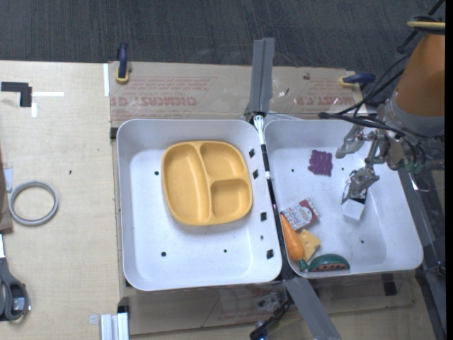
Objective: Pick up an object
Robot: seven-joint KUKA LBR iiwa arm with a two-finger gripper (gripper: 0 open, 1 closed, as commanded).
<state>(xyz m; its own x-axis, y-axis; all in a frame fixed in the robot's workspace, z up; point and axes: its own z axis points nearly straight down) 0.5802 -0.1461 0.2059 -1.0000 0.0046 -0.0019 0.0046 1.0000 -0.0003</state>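
Observation:
My gripper [356, 193] hangs over the right bin [396, 250], toward its right side, pointing down and to the left. A small white block [352, 210] sits directly at the gripper's tip, touching or nearly touching it; whether it is gripped is unclear. Left of the gripper lie a purple bunch of grapes [320, 163] and a red-and-white packet [300, 214]. Along the bin's front left are an orange carrot [289, 237], a yellow cheese wedge [310, 244] and a watermelon slice [328, 263].
The left bin [141, 261] holds a yellow divided plate [207, 183]. A grey divider bar [261, 76] runs between the bins. On the wooden bench to the left lie a roll of tape [31, 202] and scissors [12, 296]. Cables hang by the arm at right.

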